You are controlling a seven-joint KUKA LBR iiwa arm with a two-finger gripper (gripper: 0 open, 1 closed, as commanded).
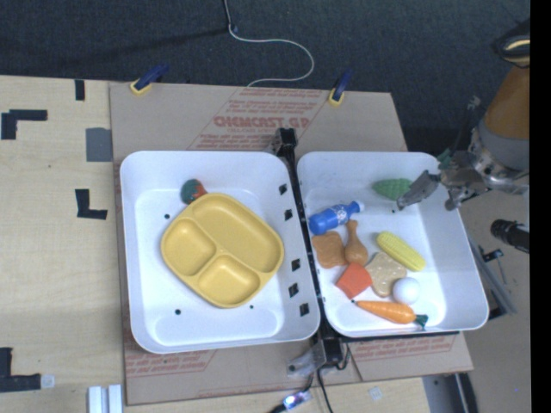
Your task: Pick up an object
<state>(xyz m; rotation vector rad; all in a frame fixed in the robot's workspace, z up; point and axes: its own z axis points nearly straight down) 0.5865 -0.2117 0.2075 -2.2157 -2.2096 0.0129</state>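
The right bin holds several toy foods: a green leafy piece, a blue bottle, a drumstick, a brown bread piece, a yellow corn cob, a red-orange wedge, a tan cracker, a white egg and a carrot. My gripper hangs over the bin's far right corner, just right of the green piece. Its fingers are spread open with nothing between them.
The left bin holds a yellow divided plate and a small red and green toy at its far side. A ridge with black clips separates the bins. A white cable lies behind them.
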